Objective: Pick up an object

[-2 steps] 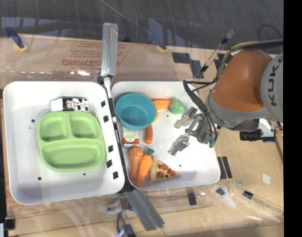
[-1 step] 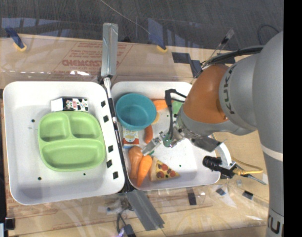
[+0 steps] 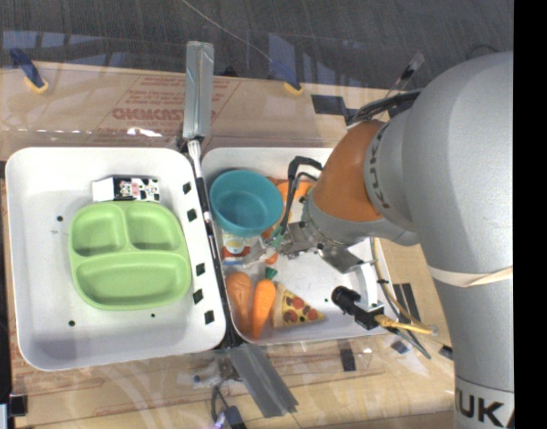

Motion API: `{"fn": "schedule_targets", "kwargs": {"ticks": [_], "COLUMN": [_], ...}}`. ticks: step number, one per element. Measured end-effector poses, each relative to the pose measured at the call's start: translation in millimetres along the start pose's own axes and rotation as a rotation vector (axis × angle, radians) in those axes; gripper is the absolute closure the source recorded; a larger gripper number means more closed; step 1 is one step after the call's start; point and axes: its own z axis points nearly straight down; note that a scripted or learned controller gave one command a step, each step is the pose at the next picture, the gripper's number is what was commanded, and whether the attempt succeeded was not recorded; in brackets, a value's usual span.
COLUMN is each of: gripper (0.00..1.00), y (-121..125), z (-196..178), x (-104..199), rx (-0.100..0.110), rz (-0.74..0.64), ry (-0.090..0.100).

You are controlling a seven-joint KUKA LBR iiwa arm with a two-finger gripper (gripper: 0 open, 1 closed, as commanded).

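Right bin [image 3: 256, 156]: teal round cup [image 3: 246, 200], glossy plastic carrot [image 3: 265, 307], bread roll [image 3: 239, 295], triangular pizza slice [image 3: 298, 308]. End effector [image 3: 287, 239] low among them, beside cup; grip state indeterminate. Left bin [image 3: 41, 266]: green divided plate [image 3: 129, 255].

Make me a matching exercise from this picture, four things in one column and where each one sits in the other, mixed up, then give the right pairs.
Things:
1. green divided plate
2. blue cup
3. pizza slice
4. small black-and-white box

Places:
A. near side of the right bin
B. far side of the left bin, beside the plate's far edge
C. middle of the left bin
D. far side of the right bin

Pairs: 1-C, 2-D, 3-A, 4-B
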Motion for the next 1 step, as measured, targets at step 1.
{"fn": "schedule_targets", "kwargs": {"ticks": [1], "gripper": [0.0], "y": [1.4], "z": [-37.0], "x": [-20.2], "rx": [0.002], "rz": [-0.204], "ry": [-0.002]}}
